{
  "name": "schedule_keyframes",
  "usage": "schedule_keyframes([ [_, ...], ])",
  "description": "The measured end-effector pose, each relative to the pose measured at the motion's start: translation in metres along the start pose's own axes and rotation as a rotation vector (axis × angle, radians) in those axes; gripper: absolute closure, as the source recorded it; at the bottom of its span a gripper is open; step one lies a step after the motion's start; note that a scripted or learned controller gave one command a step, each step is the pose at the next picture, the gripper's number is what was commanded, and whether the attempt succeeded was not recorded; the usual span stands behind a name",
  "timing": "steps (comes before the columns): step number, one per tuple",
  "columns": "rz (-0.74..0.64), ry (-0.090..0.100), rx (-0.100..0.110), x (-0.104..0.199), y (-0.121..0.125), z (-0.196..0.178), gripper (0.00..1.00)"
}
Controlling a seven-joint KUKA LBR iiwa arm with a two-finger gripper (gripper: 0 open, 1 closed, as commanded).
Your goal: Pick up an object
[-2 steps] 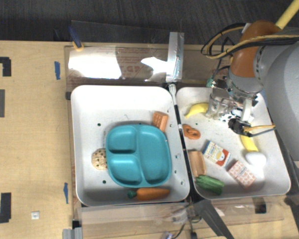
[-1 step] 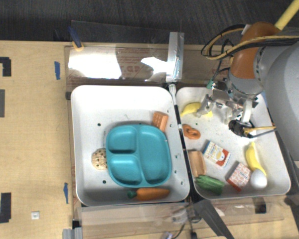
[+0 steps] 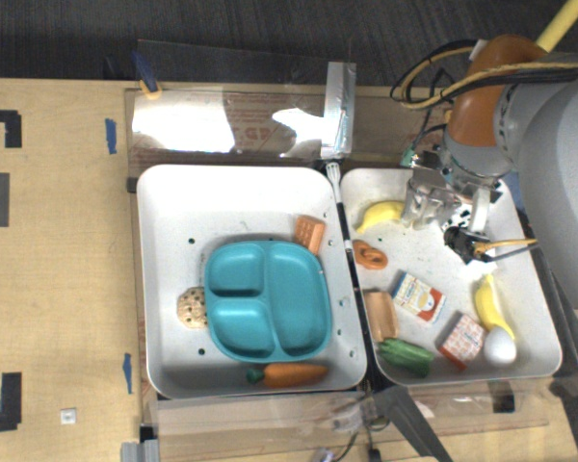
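Claw is lowered in the right bin, at its far end, directly beside the yellow lemon; fingers stand slightly apart with nothing between them. Nearer than the lemon lie an orange pretzel, a small carton, a banana and a green pepper. Left of the lemon, the left bin holds a teal divided tray.

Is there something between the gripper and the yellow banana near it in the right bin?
Nothing visible does. The gripper hangs just right of the banana at the right bin's upper left, with bare floor between.
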State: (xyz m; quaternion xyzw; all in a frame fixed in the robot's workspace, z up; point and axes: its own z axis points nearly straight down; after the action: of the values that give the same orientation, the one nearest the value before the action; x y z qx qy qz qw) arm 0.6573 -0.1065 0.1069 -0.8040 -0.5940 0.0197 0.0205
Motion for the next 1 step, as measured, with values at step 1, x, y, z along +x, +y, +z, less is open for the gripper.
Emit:
schedule_keyframes([
  [1, -0.001, 0.000, 0.002, 0.0004, -0.0003, 0.0007, 0.00],
])
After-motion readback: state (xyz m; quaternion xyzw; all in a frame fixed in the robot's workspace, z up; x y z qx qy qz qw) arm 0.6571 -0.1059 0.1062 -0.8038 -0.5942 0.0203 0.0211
